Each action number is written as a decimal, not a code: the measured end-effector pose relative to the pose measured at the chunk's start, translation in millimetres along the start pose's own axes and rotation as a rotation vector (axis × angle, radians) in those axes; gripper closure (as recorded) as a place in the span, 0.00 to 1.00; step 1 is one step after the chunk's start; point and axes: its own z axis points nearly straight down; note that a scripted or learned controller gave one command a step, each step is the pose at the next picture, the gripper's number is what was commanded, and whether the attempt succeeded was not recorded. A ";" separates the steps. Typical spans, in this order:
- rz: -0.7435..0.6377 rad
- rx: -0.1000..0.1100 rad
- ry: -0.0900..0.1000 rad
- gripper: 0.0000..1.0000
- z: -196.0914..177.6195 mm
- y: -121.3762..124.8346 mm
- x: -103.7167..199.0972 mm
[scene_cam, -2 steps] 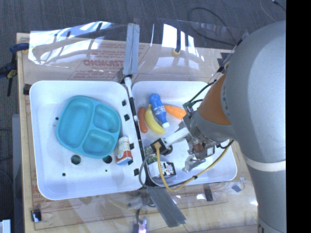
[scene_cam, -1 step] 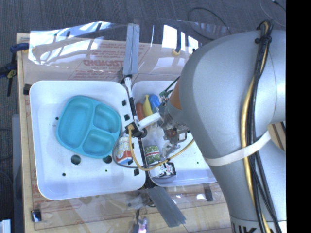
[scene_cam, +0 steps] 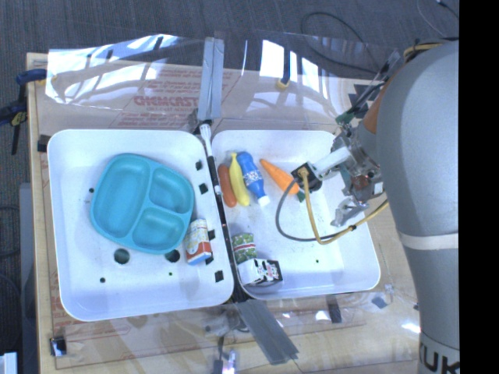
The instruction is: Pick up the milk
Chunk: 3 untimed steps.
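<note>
The milk (scene_cam: 263, 271) is a small white carton with black patches. It lies on its side near the front-left corner of the right bin (scene_cam: 351, 267). My gripper (scene_cam: 351, 201) hangs over the right side of that bin, well right of and behind the carton. It is partly masked by the wrist hardware and a looping yellow cable (scene_cam: 300, 228). Nothing shows between the gripper and the milk.
A green can (scene_cam: 243, 245) stands just behind the milk. A sausage (scene_cam: 227, 184), banana (scene_cam: 238, 181), blue bottle (scene_cam: 251, 176) and carrot (scene_cam: 277, 174) lie at the back left of the right bin. The left bin (scene_cam: 70, 271) holds a blue divided plate (scene_cam: 143, 202) and a red-and-white can (scene_cam: 198, 242).
</note>
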 end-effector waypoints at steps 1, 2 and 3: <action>-0.153 0.001 -0.004 0.00 107.8 -103.7 -1.2; -0.154 0.004 -0.007 1.00 98.9 -103.1 -2.0; -0.186 0.001 -0.001 1.00 107.8 -45.8 -70.5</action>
